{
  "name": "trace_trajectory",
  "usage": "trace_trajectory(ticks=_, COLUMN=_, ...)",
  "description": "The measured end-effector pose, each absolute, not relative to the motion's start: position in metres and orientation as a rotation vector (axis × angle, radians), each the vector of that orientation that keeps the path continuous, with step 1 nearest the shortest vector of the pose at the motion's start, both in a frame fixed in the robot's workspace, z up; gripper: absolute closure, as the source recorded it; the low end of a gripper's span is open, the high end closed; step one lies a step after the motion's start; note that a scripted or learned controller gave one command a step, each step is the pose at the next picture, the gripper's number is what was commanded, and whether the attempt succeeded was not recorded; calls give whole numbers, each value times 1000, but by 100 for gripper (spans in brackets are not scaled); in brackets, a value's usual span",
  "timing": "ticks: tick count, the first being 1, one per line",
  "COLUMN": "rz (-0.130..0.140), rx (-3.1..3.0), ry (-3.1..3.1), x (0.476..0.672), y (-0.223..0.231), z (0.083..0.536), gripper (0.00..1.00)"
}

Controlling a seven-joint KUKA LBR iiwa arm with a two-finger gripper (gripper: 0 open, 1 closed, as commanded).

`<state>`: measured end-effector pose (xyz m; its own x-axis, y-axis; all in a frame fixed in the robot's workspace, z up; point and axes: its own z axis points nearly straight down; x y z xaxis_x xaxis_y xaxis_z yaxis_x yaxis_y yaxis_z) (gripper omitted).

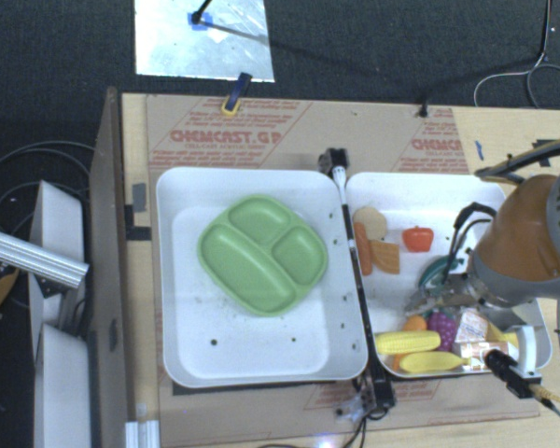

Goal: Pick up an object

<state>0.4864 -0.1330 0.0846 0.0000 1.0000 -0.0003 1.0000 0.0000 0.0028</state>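
Yellow plastic corn cob [408, 343] lies in the right white bin [420, 194] near its front wall, long axis running left to right, smooth and glossy. Just behind it sit a small orange ball [414, 324] and a purple grape cluster [441, 328]. The grey arm's claw [436, 296] hangs just behind those, above the corn; whether it is clenched or released cannot be told.

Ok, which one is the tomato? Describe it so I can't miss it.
Look in the right bin, toward its far side. The tomato sits apart, right of the orange wedge. It's the only small, round red piece with a green top.
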Motion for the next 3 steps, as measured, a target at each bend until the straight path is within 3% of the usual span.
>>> trace_trajectory(ticks=1, rz=5, rx=2210, ry=2221, x=550, y=-162, z=85, gripper=0)
trace_trajectory(ticks=2, rz=4, rx=2214, ry=2223, x=547, y=-161, z=95, gripper=100)
trace_trajectory(ticks=3, rz=7, rx=2210, ry=2224, x=548, y=-161, z=106, gripper=100)
